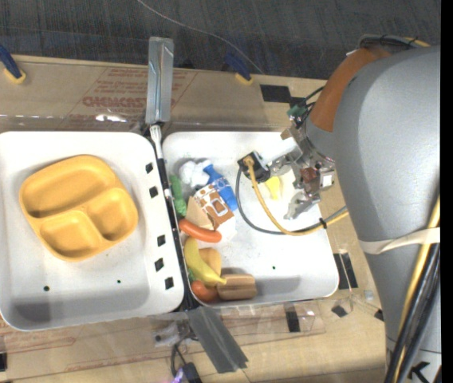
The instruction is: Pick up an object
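- The arm [386, 134], grey with an orange band, comes in from the right and covers the right bin's right edge.
- The hand [305, 188] hangs over the right part of the right bin [290, 262], its metal parts pointing down and left.
- I cannot tell whether the hand is open or closed; the linkage and cable hide that part of it.
- A small yellow object [272, 187] lies just beside the hand, on its left; whether it is gripped or merely lies on the bin floor I cannot tell.
- A yellow and black cable [262, 218] loops from the hand down across the bin floor and back to the right.
- The other objects are crowded along the right bin's left wall, well apart from the hand.
- At the top of that heap sits a white and blue thing [198, 171], with a green piece [178, 191] just left of it against the wall.
- Below it is a brown and white carton [210, 204] with a blue patch at its upper right.
- A red sausage [201, 231] lies just under the carton, touching it.
- A banana [200, 263] lies below the sausage, running down toward the bin's near left corner.
- A brown bun [236, 286] lies at the bottom of the heap, beside a red-orange thing [202, 291] on its left.
- The left bin [19, 294] holds a yellow tray [79, 206] with three compartments, set in its upper left part.
- Both bins rest on the desk [75, 94], on a brown board with blue clamps at its far edge.
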Robot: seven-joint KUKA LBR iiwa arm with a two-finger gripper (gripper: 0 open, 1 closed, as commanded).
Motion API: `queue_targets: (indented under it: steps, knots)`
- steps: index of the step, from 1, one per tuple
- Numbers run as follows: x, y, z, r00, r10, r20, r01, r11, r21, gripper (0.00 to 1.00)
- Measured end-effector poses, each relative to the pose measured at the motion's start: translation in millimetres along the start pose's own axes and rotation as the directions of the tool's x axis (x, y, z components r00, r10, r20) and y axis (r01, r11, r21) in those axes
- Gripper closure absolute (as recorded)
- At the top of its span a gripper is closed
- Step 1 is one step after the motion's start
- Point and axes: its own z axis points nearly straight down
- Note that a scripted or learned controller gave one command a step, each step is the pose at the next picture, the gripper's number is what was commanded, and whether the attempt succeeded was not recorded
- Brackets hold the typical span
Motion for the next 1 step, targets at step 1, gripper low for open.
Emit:
queue_targets:
  steps: [1]
  knots:
    - [28.6,7.7,-124.3,1.0,0.003,-0.009,-0.004,1.0,-0.005,0.0]
